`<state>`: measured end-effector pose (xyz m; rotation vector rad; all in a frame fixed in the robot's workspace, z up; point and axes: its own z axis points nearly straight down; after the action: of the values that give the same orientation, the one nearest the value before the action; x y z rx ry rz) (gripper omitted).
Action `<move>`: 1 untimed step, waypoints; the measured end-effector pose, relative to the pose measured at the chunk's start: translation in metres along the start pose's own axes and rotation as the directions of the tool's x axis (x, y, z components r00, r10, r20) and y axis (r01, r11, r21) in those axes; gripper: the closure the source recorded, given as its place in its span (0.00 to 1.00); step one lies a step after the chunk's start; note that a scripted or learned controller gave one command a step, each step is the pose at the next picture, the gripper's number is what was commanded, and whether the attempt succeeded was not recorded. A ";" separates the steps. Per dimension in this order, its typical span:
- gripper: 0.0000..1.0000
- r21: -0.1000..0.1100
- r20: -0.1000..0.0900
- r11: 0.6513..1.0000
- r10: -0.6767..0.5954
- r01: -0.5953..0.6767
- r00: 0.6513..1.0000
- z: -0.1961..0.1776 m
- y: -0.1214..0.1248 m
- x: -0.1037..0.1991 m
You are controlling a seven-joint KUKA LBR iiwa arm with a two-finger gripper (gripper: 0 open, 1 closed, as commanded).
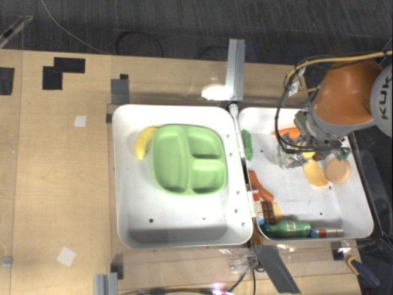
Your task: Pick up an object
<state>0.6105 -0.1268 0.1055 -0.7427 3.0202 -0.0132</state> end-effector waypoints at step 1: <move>1.00 -0.006 -0.014 0.998 -0.064 0.064 0.998 -0.059 -0.053 -0.011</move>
<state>0.6429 -0.1692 0.1661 -0.8432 3.0099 -0.0114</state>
